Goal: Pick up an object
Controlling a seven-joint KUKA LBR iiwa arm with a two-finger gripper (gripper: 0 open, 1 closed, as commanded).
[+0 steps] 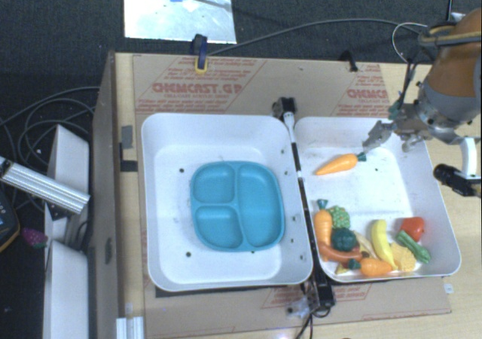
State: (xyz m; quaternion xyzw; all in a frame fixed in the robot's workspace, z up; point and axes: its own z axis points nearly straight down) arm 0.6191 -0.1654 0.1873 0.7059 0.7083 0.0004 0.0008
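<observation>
- Two white bins side by side: left bin [162,179] has a blue tray [236,206], right bin [429,202] has the toy food.
- Gripper [393,131] sits over the right bin's far side, arm [452,74] coming in from the right with its orange band visible.
- Gripper state: two prongs look spread, one reaching toward the carrot's green end, one further right; nothing between them. Reads as open and empty, though small and a bit blurred.
- Carrot [336,164] lies alone on the bin floor, just below and to the left of the gripper, orange body pointing away from it, green tip nearest the fingers. Close, but touching or not I can't tell.
- Pile [369,243] of other food well below the gripper, along the near edge: second carrot, green veg, banana [382,239], corn, red pepper [412,227]. All apart from the gripper.
- Progress: nothing lifted yet. Approach looks mostly done if the lone carrot is the target, my guess since it's nearest.
- Left to do: line up over the carrot, drop, close, lift clear.
- Risk: gripper is off the tip end rather than the body; closing there could pinch only the green top or nudge the carrot away.
</observation>
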